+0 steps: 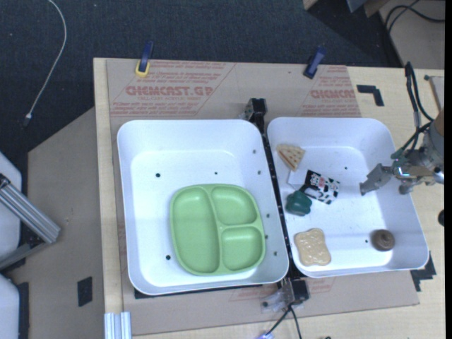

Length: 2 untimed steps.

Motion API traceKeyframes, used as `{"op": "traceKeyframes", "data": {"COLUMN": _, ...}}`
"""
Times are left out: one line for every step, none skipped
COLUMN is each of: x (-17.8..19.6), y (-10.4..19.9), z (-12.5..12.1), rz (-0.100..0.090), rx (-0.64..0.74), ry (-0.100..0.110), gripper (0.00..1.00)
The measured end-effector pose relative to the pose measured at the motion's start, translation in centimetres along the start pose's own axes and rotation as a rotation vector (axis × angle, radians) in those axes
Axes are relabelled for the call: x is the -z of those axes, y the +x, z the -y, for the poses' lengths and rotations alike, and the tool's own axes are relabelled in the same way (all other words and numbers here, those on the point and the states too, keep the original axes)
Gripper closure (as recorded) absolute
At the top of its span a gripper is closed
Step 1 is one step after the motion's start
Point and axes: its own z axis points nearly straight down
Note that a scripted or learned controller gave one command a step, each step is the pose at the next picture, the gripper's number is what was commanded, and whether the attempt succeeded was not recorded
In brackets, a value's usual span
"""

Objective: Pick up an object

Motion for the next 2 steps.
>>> {"op": "traceKeyframes", "data": {"x": 0.7, "y": 0.1, "z": -0.3, "rz": 0.004, "rx": 0.004, "ry": -0.014, "gripper": 0.0}}
{"op": "traceKeyframes", "data": {"x": -5.4, "y": 0.2, "z": -0.9, "rz": 0.001, "rx": 0.004, "ry": -0.008, "gripper": 0.0}}
